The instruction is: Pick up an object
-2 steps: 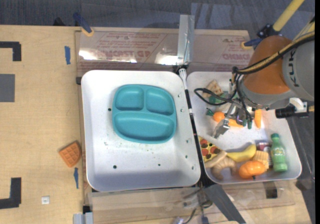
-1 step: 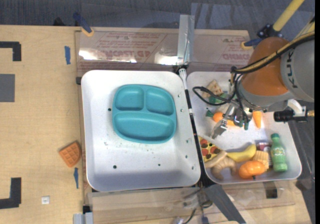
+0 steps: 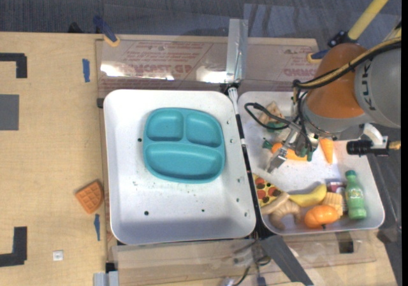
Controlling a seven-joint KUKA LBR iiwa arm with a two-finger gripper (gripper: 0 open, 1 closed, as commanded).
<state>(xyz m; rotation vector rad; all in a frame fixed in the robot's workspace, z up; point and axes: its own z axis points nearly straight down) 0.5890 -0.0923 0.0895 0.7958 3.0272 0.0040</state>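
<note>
I'm hanging over the right bin (image 3: 376,211), my gripper (image 3: 285,154) low in its upper-left part, near the divider from the left bin (image 3: 127,214) where the teal plate (image 3: 185,144) sits. How wide my pincer stands I cannot tell from this angle; it is tangled up with cable and metal, and nothing shows clearly gripped in it. Right at its tip lies a small orange piece (image 3: 278,148), touching or just beside me, and that looks the likeliest thing to grab. Its shape is too hidden to give a long axis. The carrot (image 3: 327,149) lies just to the right of my wrist, long axis running roughly up and down the view. The rest is well below me, along the bin's near wall: pizza slice (image 3: 266,192) at the left, banana (image 3: 307,195) lying crosswise, an orange fruit (image 3: 320,215), a green bottle (image 3: 354,197) at the right. So, I reckon, the move is barely a move: straight down on what's under my tip, or a short shift right for the carrot, closing across its narrow width.
</note>
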